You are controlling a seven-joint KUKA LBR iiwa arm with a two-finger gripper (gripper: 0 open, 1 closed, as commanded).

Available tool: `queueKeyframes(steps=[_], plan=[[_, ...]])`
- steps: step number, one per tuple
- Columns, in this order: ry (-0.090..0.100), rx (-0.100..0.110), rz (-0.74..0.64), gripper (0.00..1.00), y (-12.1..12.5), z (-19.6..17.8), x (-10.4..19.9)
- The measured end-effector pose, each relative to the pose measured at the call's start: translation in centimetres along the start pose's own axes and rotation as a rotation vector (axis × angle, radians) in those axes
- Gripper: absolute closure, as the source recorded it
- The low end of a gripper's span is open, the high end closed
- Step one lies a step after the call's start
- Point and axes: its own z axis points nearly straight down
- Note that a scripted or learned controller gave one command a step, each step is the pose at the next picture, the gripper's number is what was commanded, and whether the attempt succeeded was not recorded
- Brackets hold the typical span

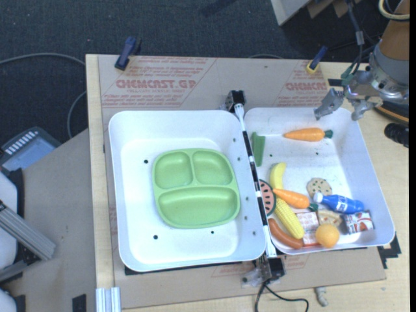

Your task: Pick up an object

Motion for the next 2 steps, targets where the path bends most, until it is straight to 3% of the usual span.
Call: queueKeyframes(steps=[1,2], plan=[[0.001,0.003,0.001,0.0,-8.6,7.2,3.3],[-0.003,-0.006,0.001,0.0,-12.5,14.3,4.2]])
